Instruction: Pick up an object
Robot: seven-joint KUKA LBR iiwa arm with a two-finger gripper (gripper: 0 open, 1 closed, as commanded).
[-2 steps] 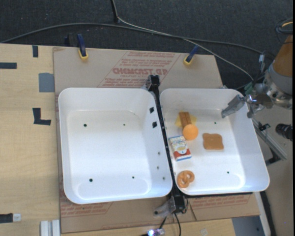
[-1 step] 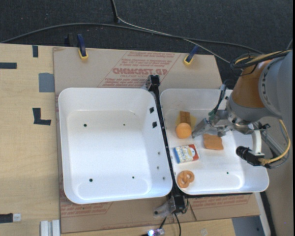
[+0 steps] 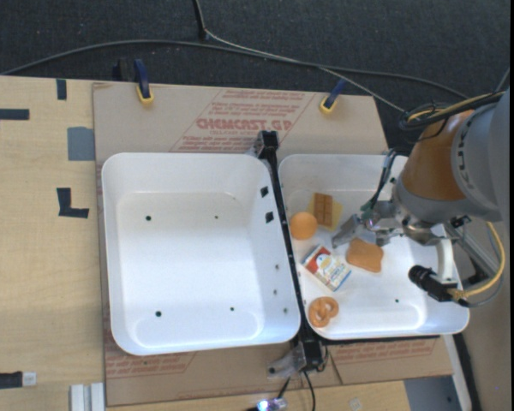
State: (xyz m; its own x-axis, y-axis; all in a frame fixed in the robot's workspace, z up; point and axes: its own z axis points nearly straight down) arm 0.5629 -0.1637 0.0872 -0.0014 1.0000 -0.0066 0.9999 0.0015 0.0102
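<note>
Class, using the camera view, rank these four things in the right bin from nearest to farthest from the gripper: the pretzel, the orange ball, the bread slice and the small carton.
1. Bread slice, just below the gripper.
2. Small carton, lower left.
3. Orange ball, left, by the divider.
4. Pretzel, near the bin's front edge.

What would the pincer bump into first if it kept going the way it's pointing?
Probably the tan bread slice right by the pincer, down in the right bin. Depth is hard to judge from above, so it could hit the bin floor beside it.
</note>
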